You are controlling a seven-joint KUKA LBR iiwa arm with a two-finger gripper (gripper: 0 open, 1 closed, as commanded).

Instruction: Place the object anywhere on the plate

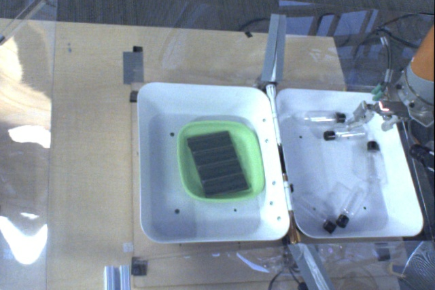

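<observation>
Bench [75, 166]: pale wood surface carrying two shallow white bins side by side, touching along a central seam.

Left bin [156, 146]: holds a green plate [187, 166] near its middle. On the plate lies a dark, ridged rectangular block [217, 164], tilted slightly so its long axis runs from upper left to lower right; it rests wholly within the plate's rim.

Right bin [401, 207]: holds several clear tubes with black caps. Two lie near the upper edge – one at the upper left [319, 118], one just below and right of it [342, 135]. Two more lie close together at the lower middle [343, 207], caps toward the near wall. A small black cap [372, 145] sits apart, toward the right side.

Arm [421, 71]: enters from the right, orange band visible at the frame edge, grey wrist below it.

Gripper [363, 113]: poised over the upper right part of the right bin, just beside the upper tubes – whether its fingers are spread or closed cannot be told, and no tube can be seen between them.
</observation>
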